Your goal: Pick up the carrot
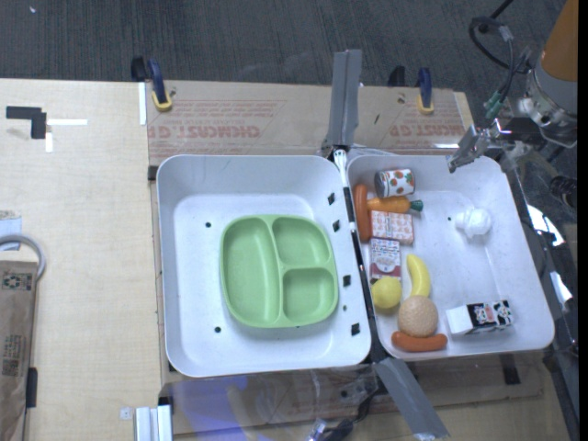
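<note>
You had the gripper [470,147] hanging over the right bin's [524,265] far rim, nothing visibly held, jaw state unclear; the carrot [390,206] lay beside the can [395,183].

Beyond my gripper [470,150], along the top of the view, lies a dark grey floor [230,16]. To its left and below stretches a pale wooden bench top [83,246]. A brown cardboard sheet [239,118] with red printing lies on the bench just left of me, pinned at its far edge by two blue-and-yellow clamps: the near clamp [424,90] close by, the far clamp [158,85] well to the left. Farthest left are a black L-shaped tape mark [28,119] and a brown paper bag [16,329]. The light is even and soft.
</note>
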Controlling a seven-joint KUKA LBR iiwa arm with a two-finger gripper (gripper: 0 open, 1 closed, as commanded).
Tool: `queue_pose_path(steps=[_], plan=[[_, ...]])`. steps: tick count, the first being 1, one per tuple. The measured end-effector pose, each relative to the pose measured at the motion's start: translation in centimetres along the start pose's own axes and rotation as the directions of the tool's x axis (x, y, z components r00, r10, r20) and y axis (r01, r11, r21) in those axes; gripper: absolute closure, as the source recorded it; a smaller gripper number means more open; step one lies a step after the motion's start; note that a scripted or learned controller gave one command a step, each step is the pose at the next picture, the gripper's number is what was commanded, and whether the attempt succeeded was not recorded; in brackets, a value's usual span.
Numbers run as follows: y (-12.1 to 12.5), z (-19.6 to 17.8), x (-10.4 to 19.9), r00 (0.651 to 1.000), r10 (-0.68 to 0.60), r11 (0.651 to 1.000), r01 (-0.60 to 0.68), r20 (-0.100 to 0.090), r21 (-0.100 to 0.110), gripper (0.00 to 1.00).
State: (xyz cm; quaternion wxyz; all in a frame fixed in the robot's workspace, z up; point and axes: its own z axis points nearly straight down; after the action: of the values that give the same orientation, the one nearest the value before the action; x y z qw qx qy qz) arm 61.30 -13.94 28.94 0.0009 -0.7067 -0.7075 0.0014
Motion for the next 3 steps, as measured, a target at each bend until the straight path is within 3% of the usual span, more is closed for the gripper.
queue_pose_path(steps=[1,2,3], plan=[[0.0,19.1,3.9,0.998,0.059,0.998,-0.059,0.0,-0.006,0.0],[-4.5,12.8,2.3,0.983,0.184,0.983,-0.184,-0.001,0.0,0.0],[0.3,16.7,2.8,0.998,-0.059,0.998,0.059,0.0,-0.001,0.0]])
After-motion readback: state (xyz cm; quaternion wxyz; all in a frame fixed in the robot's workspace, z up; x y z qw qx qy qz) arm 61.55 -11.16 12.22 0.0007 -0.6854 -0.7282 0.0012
